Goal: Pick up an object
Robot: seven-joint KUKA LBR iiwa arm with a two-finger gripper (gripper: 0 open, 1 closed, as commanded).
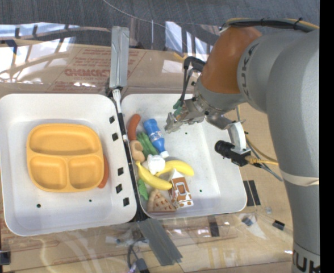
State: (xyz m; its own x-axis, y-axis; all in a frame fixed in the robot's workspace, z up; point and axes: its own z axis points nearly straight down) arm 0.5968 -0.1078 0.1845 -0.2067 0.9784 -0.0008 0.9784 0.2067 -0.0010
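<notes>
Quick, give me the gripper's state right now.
Gripper: cannot be told; it sits above the right bin, beside the blue bottle, with nothing visibly held.

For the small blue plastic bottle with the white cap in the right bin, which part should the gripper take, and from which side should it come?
Probably the middle of the small blue plastic bottle, coming from straight above. It lies flat in the right white bin, white cap toward the pile, so the fingers should close across its narrow width. Its right side faces bare floor; a red sausage-shaped toy crowds its left.
</notes>
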